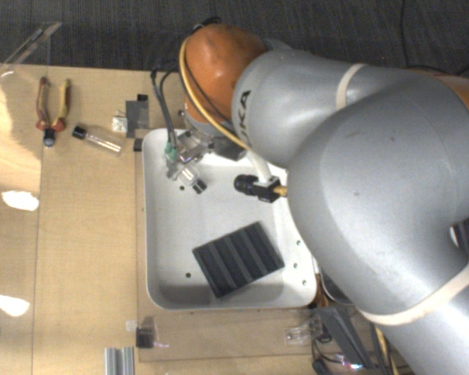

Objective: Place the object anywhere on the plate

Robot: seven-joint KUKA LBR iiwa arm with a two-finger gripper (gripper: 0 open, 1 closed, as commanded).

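gripper (pixel 184 172) over bin (pixel 152 233) top-L; black ribbed pad (pixel 238 258) btm; arm lettering (pixel 242 104) unreadable

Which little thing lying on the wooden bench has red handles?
The pliers, farthest left; the clear tube beside them has only a black cap.

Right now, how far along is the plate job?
Nothing looks done: the black ribbed pad lies flat on the floor of the white bin. In hand: the gripper sits at the bin's upper-left corner in the view, apart from the pad. Left: the grasp, the lift and the placing itself.
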